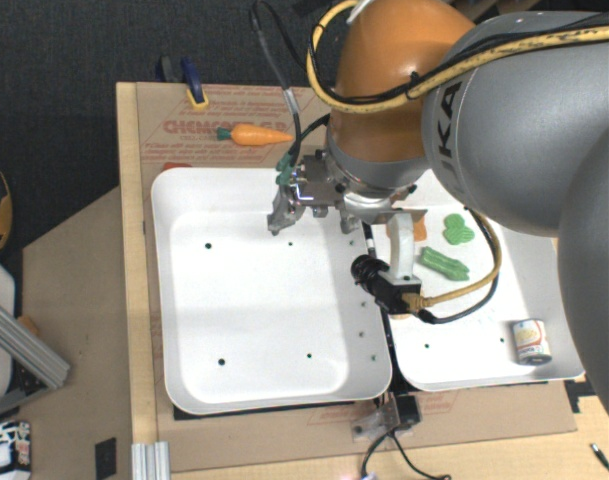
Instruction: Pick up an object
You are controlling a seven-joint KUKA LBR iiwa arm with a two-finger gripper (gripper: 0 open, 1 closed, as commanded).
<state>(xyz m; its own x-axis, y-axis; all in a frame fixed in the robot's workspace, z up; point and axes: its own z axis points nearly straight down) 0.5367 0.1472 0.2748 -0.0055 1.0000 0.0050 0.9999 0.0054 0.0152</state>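
Here the left shallow white plastic bin [254,308] offers wide bare floor. The grey-and-orange arm's claw [284,213] hangs near its back rim; whether it is clenched or released, I cannot tell. The arm's bulk hides much of the right white bin [464,358], where a bumpy green toy [457,230], a ribbed green piece [445,264] and a small labelled can [530,341] lie. An orange toy carrot [259,136] rests on the cardboard-covered tabletop [144,168] behind.

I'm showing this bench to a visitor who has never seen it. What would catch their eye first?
The big grey arm with its orange band fills the upper right, its gripper hanging over the back edge of the left bin. Beyond that bin a toy carrot lies on the cardboard. In the right bin sit two green pieces and a small can.
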